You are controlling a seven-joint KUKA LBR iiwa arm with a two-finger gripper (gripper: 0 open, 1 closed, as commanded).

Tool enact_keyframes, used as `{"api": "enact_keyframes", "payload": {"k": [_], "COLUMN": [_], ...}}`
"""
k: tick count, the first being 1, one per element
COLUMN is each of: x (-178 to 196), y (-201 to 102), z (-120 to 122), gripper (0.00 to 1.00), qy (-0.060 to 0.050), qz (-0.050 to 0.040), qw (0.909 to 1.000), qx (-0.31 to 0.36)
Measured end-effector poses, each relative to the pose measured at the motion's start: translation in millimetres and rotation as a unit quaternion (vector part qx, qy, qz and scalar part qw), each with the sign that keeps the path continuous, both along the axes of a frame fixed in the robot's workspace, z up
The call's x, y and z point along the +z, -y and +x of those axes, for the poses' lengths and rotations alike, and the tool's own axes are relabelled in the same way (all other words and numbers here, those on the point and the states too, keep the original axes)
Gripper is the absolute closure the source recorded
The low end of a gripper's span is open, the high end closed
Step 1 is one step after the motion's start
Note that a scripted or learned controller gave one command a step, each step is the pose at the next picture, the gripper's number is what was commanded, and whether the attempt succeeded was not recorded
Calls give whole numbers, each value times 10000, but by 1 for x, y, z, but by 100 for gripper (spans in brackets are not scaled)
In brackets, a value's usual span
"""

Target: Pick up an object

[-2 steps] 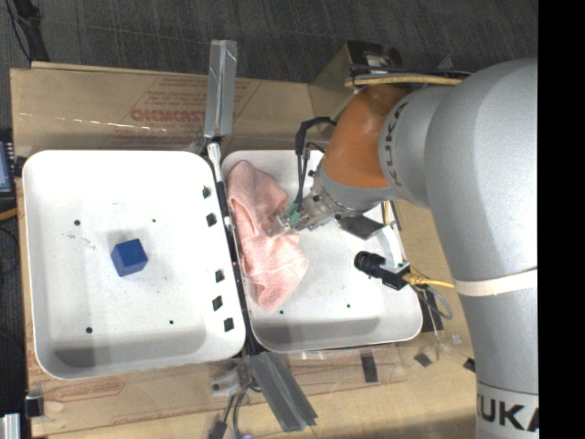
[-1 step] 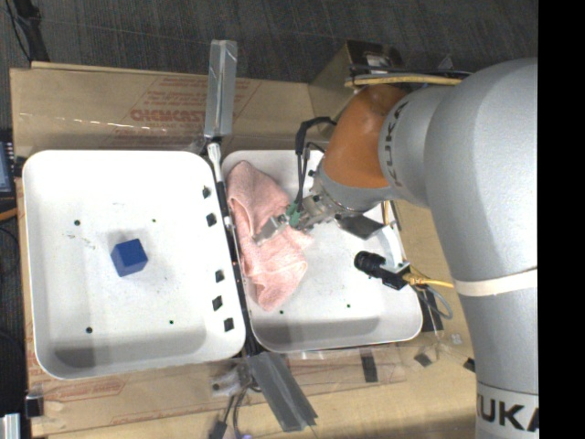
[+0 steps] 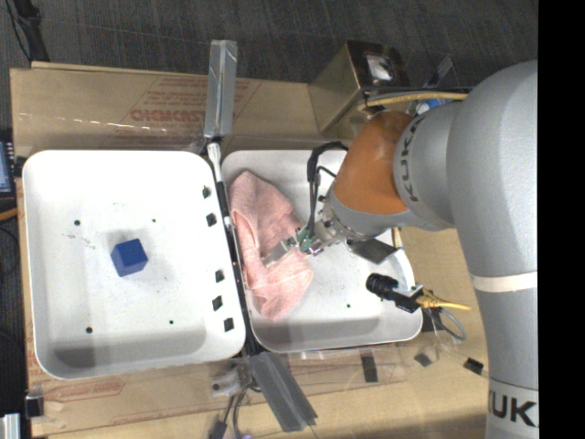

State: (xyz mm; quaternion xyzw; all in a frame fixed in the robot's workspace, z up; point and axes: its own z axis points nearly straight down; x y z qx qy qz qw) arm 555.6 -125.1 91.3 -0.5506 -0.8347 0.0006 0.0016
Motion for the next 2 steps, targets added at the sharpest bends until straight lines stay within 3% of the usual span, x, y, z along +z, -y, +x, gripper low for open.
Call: {"api": "enact_keyframes", "payload": {"k": [1, 2], "x": [10, 10], "y": [0, 0], "z": [1, 1], "gripper": [100, 0], "qy": [-2, -1], "qz": [1, 0], "qw": [10000, 10000], "qx": [19, 18]}}
